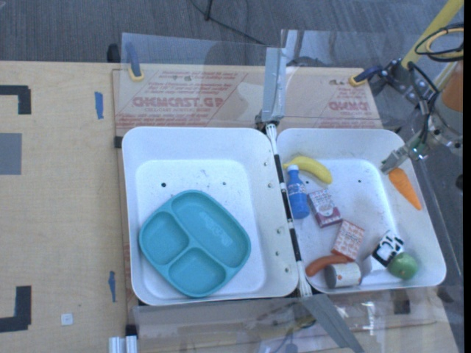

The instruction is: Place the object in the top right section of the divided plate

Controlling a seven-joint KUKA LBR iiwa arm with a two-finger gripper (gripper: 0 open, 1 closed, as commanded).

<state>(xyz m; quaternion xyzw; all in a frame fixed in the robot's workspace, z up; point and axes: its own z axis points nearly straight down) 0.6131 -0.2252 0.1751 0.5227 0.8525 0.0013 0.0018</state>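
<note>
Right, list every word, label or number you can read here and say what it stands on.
No text here can be read with certainty.
Clear panel behind the left bin: red mirrored lettering, too faint to read.
Clear panel behind the right bin: red lettering, also illegible.
Blue bottle: label too small.
Two small cartons: print blurred.
Small can: label unreadable.
Divided plate: no markings.
</note>
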